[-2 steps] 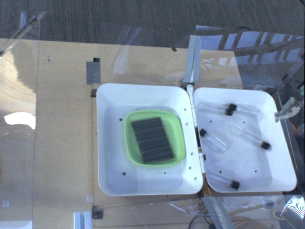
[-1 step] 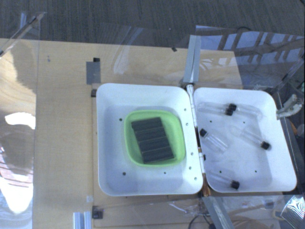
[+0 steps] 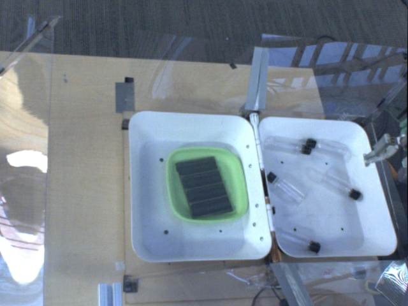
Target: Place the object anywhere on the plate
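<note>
Benchtop of pale wood [image 3: 76, 171] fills the left of the scene, and we see bright glare across its left edge. A small grey plate-like fitting [image 3: 125, 96] sits on it, just beyond the far left corner of the left bin.

Moving right, we come to the left bin [image 3: 146, 234], white and shallow. In its middle lies the green plate [image 3: 173, 190], roughly square with rounded corners. The dark grey block [image 3: 204, 187] rests flat on the plate, within the rim, its long side running from far-left to near-right. We can make out ribs or grooves across its top. The block sits near the plate's centre with green showing on all sides.

Between the two bins, at the far side, a grey metal bar [image 3: 257, 81] runs away from us, and the bins meet edge to edge below it.

The right bin [image 3: 370, 228] holds four clear tubes with black caps, lying apart from one another. One tube [image 3: 290, 146] lies at the far side, a second tube [image 3: 287, 188] near the bin's left wall, a third tube [image 3: 338, 185] toward the right, and a fourth tube [image 3: 294, 241] at the near side. Their clear bodies are faint against the white floor.

At the far right edge, over the right bin's rim, we see the gripper [image 3: 382, 150] as a pale tip reaching in. It is well apart from the block and the plate. We cannot tell whether it is apart or together, and we see nothing held in it.
</note>
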Controlling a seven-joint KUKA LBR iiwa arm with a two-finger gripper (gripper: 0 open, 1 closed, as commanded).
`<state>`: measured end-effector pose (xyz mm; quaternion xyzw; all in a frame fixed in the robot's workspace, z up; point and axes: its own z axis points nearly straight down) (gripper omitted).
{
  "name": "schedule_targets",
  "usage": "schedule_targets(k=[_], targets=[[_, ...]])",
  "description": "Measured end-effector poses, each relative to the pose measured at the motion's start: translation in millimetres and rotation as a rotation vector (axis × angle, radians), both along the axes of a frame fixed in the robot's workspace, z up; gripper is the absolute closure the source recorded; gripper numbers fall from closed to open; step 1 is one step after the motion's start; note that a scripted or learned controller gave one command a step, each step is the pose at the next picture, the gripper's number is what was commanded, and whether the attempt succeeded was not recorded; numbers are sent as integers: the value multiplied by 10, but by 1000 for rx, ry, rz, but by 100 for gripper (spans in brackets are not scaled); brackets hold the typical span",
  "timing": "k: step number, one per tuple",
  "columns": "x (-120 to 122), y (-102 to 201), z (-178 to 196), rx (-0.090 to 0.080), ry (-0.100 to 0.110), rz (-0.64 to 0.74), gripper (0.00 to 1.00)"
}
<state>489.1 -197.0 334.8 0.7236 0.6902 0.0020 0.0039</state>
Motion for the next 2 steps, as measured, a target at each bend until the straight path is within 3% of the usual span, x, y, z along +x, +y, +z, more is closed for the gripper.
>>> schedule_targets(k=[1, 2], targets=[[-5, -53, 162, -2, 0, 112, 0], [-4, -88, 499, -5, -2, 354, 0]])
